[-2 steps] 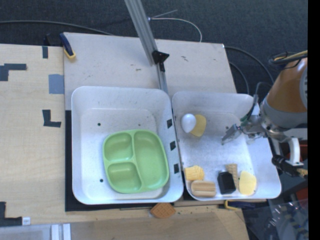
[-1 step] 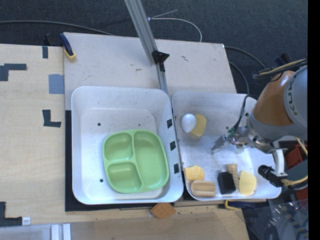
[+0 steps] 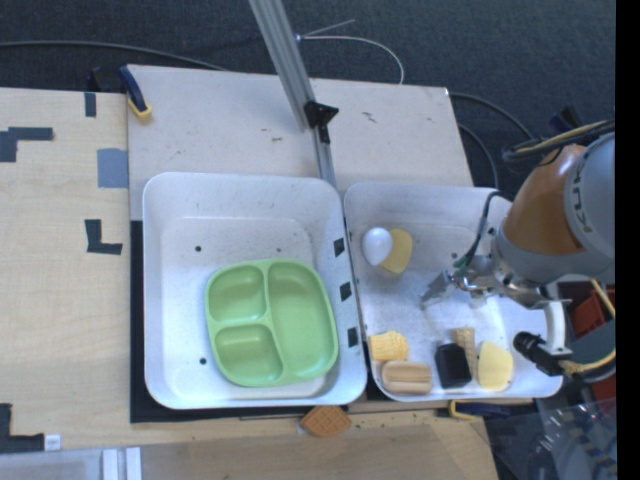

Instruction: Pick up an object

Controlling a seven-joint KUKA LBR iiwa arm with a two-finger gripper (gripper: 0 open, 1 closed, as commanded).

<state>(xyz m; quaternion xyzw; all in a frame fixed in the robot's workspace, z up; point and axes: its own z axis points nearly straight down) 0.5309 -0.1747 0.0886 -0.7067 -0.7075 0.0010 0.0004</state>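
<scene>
Admittedly, the left bin [image 3: 160, 268] carried just a green divided plate [image 3: 272, 320] toward its front edge. My gripper [image 3: 440, 288] hung mid right bin [image 3: 420, 203], jaw state impossible to tell, gripping nothing visible. Bread roll [image 3: 406, 376], waffle piece [image 3: 389, 346], black block [image 3: 452, 365] and yellow wedge [image 3: 494, 365] crowded the front edge; I risked clipping neighbours there.

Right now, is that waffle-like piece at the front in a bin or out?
Out. The waffle-like piece lies on the bench just beyond the left bin's front rim, outside both white bins.
</scene>
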